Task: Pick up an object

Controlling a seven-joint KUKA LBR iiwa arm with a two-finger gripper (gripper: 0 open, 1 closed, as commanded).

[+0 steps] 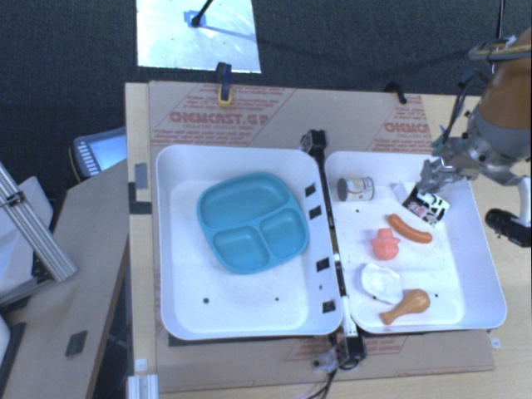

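Note:
In the right bin point(482, 248) lie a small can on its side point(357, 189), an orange sausage point(409, 228), a pink figure point(384, 245), a white fried egg point(381, 281) and a brown drumstick point(406, 306). A black-and-white object point(426, 208) lies near the bin's back right. My gripper point(435, 175) hangs just above and behind that object, at the end of the grey arm with the orange band point(507, 98). I see nothing between its fingers.
The left bin point(174, 248) holds a blue divided plate point(252, 221). Black clips point(324, 223) run along the seam between the bins. A yellow clamp point(224, 90) sits on the board behind, and a shiny sheet point(198, 23) lies beyond it.

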